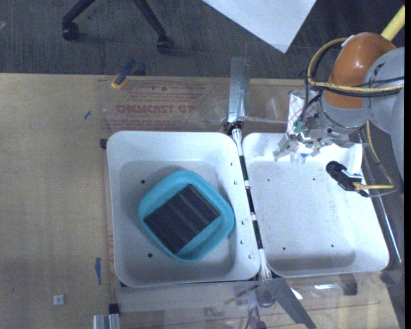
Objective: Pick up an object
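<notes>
A teal square dish [218,225] lies tilted in the left bin [122,193], with a dark ribbed block [181,218] resting inside it. My gripper [292,153] hangs over the back edge of the right bin [308,238], near its far left corner, well away from the dish. A small pale thing with coloured stripes [296,114] shows just behind the gripper; I cannot tell whether it is held or part of the tool.
A black plug on a yellow cable [340,173] hangs from the arm over the right bin's back right. A metal bracket [238,90] stands behind the divider between the bins. White paper [263,16] lies on the floor beyond the bench.
</notes>
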`<state>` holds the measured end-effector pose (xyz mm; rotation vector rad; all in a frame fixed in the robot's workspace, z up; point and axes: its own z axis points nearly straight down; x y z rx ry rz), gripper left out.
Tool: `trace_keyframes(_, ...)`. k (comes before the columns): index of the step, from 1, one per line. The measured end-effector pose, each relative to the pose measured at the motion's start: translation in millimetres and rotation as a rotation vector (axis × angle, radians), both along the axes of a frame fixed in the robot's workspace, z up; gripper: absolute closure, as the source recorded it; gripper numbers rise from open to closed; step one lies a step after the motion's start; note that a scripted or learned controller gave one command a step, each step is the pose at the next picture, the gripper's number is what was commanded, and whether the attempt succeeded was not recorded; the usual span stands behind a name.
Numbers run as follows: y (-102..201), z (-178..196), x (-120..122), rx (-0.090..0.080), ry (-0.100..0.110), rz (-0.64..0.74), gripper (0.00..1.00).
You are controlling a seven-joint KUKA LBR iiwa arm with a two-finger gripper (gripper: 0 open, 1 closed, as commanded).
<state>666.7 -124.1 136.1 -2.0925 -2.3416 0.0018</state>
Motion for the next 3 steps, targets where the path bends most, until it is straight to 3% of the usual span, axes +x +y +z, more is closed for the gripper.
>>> trace_keyframes(1, -68, 22, 0, -0.002, -0.005, -0.048, 0.00)
trace_keyframes(2, -90, -43, 0, 0.023, 0.018, 0.018, 0.00)
trace_keyframes(3, -23, -49, -4, 0.002, 0.016, 0.278, 0.00)
